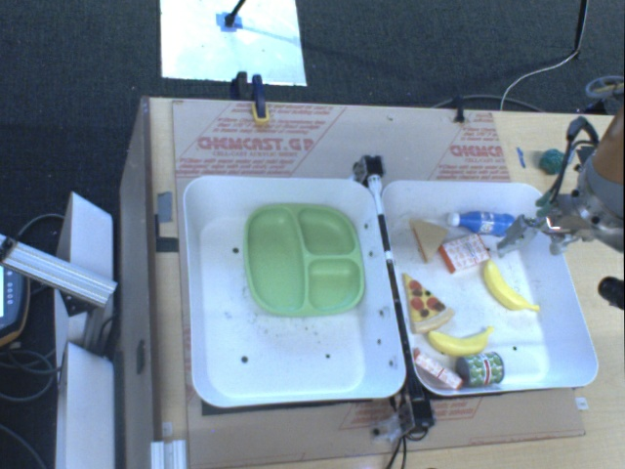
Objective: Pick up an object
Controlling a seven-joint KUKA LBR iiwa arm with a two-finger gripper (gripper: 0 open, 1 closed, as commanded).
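The right bin holds several toy foods. Among them are a blue bottle, a tan wedge, a red and white carton and a pizza slice. Two bananas, a green can and a small packet lie nearer the front. My gripper hangs over the bin's far right part, just right of the bottle and above the upper banana. It is open, and nothing sits between its fingers.
The left bin carries a green divided plate. A black divider bar runs between the bins. Cables and a teal fitting lie on the bench behind the right bin, beside the arm.
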